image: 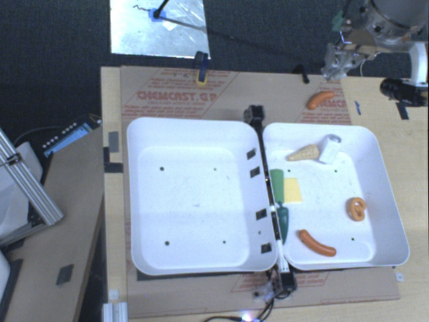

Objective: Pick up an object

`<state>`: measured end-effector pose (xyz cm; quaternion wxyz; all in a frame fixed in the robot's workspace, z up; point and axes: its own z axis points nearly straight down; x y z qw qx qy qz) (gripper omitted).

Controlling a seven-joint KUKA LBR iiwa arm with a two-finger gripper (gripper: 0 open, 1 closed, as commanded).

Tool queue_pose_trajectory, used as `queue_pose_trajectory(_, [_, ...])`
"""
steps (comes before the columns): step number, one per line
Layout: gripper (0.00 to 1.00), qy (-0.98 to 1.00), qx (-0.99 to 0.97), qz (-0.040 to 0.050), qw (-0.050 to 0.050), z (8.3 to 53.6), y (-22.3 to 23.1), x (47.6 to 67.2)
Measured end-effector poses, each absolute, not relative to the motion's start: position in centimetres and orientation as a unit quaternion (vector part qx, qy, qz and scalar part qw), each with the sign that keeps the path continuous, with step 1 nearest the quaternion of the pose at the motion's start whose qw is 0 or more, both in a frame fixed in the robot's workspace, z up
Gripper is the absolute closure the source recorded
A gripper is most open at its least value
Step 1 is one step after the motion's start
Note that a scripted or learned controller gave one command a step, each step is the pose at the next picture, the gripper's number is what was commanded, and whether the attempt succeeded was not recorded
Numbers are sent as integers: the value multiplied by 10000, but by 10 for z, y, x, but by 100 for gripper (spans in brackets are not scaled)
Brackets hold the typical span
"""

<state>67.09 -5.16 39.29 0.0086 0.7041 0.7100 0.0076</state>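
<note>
My gripper hangs at the top right, over the bench behind the right bin, with nothing seen in it. Just below it an orange sausage lies on the cardboard outside the bin. Inside the right bin are a tan cone, a white piece beside it, a yellow square, a green piece and a darker green one along the left wall, an orange pretzel and a second orange sausage.
The left bin sits beside the right one, joined by black clips along the shared wall. A shiny sheet lies at the back. A yellow and blue clamp stands on the cardboard's far edge.
</note>
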Motion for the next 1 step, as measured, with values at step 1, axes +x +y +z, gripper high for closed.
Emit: queue_pose_trajectory(1, [100,7091,7050,72,86,547,-53,640])
